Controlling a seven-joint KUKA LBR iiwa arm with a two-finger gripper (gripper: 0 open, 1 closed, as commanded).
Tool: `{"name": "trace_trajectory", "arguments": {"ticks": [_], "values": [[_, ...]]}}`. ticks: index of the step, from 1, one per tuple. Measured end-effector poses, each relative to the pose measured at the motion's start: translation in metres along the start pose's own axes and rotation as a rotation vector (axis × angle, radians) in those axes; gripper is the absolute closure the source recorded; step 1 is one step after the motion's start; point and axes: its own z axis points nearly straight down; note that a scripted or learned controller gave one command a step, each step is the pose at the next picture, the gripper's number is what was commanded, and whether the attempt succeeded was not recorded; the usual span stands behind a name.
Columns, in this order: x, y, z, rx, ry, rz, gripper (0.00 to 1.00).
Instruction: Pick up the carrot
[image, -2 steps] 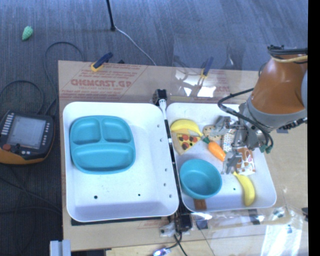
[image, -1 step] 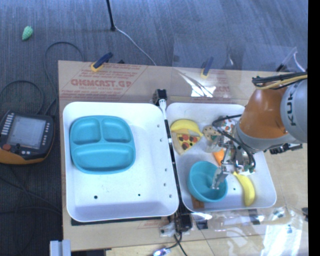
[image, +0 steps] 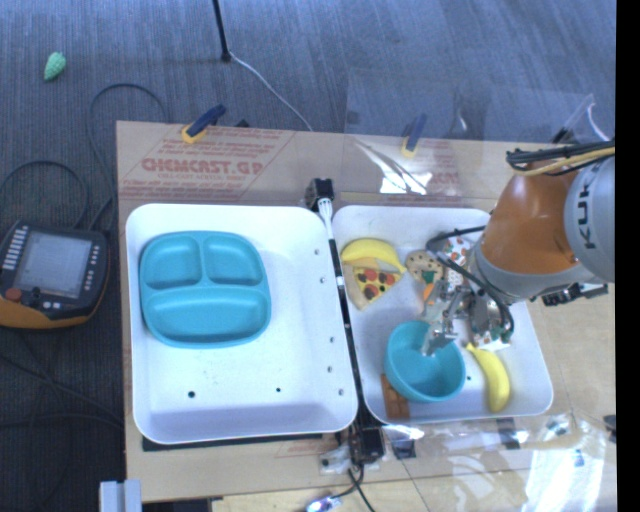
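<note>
a: where's the carrot right now?

b: in the right-hand bin, upper middle of it. it's a thin orange sliver lying just under the cookie, running down toward the blue bowl. much of it is hidden by the tool above it

a: and the gripper?

b: it hangs right of centre in the frame, over the strip between the carrot and the bowl's upper rim. the metal parts blur together there, so i cannot tell how wide it stands or whether anything sits in it. i wouldn't call the carrot held

a: how would it handle, you think?

b: my guess is a toy vegetable, light and stiff, probably smooth plastic, so a bit slippery. it won't crush, but it could squirt out of a pinch or roll if nudged sideways

a: where would you take it?

b: across its narrow width, near the middle of the length, where the taper is mild. grabbing the thin tip risks it pivoting out

a: anything crowding it?

b: plenty. the cookie touches or nearly touches its top end, the pizza slice lies just to the left below the yellow piece, the bowl is just below, and a banana sits at lower right. a wide approach could clip the bowl rim or the cookie

a: the left side?

b: the other bin carries a blue divided tray, well apart from all this
</note>
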Motion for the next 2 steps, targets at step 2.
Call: {"name": "trace_trajectory", "arguments": {"ticks": [2], "values": [[0.074, 0.089, -0.115, -0.002, -0.003, 0.573, 1.00]]}}
